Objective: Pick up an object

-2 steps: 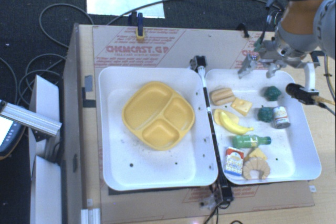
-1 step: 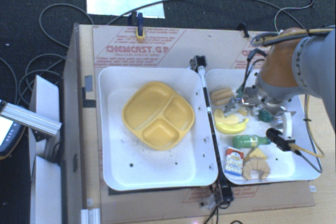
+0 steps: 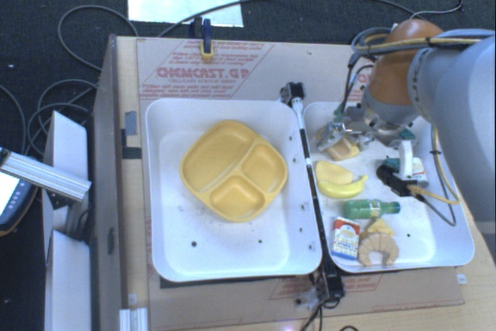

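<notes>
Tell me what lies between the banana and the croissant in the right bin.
In the camera view, a green bottle lies on its side between the banana and the croissant.

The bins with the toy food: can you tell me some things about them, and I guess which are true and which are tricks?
1. The yellow plate lies in the left bin. True.
2. The banana lies on the yellow plate. False: it is in the right bin.
3. The green bottle stands upright. False: it lies on its side.
4. The croissant is near the right bin's front edge. True.
5. The robot's hand is over the left bin. False: it is at the back of the right bin.
</notes>
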Controlling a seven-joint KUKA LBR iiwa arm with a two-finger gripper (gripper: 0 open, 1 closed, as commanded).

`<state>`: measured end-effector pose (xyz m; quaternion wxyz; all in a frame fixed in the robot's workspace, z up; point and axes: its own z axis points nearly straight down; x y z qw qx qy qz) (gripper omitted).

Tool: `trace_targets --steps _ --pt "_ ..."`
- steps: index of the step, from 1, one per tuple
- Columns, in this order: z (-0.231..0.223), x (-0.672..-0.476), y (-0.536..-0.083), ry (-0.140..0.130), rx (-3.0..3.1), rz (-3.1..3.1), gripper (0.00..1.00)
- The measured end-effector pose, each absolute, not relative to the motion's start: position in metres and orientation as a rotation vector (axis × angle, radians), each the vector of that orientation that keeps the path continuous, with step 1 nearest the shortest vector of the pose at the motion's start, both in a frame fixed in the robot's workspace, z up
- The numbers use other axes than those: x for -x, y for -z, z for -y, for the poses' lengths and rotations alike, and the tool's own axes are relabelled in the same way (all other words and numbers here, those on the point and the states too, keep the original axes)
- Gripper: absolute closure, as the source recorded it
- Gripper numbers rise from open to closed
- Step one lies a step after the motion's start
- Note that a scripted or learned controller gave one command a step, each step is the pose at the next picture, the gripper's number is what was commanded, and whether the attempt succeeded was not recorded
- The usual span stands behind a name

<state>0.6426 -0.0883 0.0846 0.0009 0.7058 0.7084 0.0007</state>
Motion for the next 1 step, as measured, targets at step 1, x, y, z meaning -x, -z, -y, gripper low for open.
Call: trace_targets --steps 1 --pt "0.0893 -0.6448 -0.0979 -0.008 -2.211 -2.221 1.0"
